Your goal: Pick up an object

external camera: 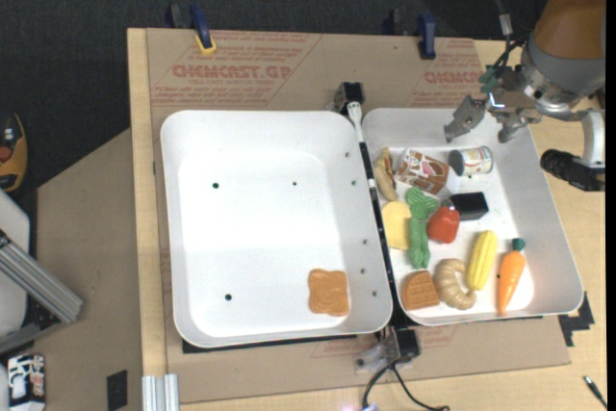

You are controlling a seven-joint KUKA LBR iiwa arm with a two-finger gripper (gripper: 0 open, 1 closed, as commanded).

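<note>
At the near edge of the left bin [192,207] lies an orange, waffle-like toy [328,292], flat and bumpy. The right bin [549,207] holds smooth plastic play food: a carrot [509,276], corn cob [481,259], croissant [454,284], tomato [444,224] and a small can [471,161]. The grey arm slants in from the right, its gripper [486,115] above the bin's far corner, fingers apart, holding nothing.

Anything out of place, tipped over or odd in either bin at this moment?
One thing stands out: a flat orange toy cookie lies alone in the left white bin, near its front right corner, while the other toy foods crowd the right white bin. A small silver can there lies on its side.
</note>
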